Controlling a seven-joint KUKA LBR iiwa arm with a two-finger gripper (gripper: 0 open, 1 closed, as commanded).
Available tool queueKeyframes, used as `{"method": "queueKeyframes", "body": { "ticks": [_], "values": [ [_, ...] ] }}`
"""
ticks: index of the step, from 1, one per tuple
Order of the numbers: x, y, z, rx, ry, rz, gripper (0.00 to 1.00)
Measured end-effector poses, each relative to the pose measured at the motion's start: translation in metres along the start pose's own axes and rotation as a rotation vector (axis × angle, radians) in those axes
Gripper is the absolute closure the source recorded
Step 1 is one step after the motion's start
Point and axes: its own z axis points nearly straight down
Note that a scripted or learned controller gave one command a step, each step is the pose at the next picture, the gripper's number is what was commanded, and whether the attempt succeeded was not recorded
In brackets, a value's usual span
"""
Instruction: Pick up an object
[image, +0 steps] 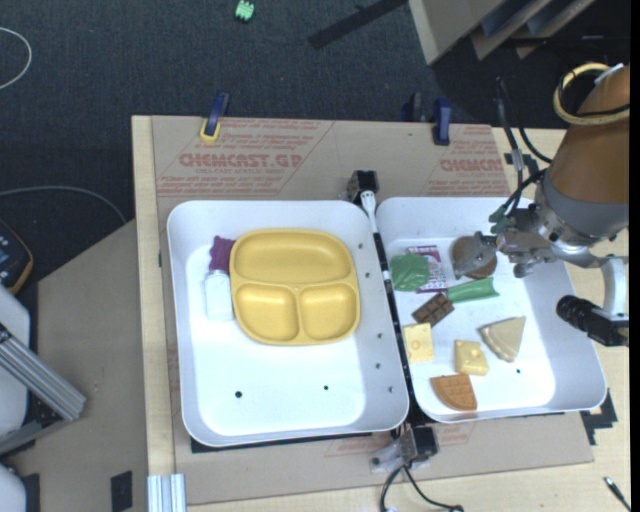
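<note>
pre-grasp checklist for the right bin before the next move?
1. Gripper is over the right bin: ok.
2. Object between the fingers: cannot tell; the wrist hides them.
3. Green piece lies just below the gripper, touching the brown bar: not ok for a clean single pick.
4. Yellow cubes, tan wedge and orange wafer lie apart from each other: ok.
5. Yellow divided plate sits in the left bin, away from the arm: ok.
</note>
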Motion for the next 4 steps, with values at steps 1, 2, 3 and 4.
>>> {"method": "queueKeyframes", "body": {
  "ticks": [1, 2, 3, 4],
  "values": [
    [0.0, 0.0, -0.001, -0.001, 0.0, 0.0, 0.0],
    [0.004, -0.007, 0.061, 0.007, 0.002, 0.001, 0.0],
    [0.003, -0.013, 0.124, 0.007, 0.002, 0.001, 0.0],
    [0.004, -0.013, 0.142, 0.003, 0.002, 0.0, 0.0]
  ]
}}
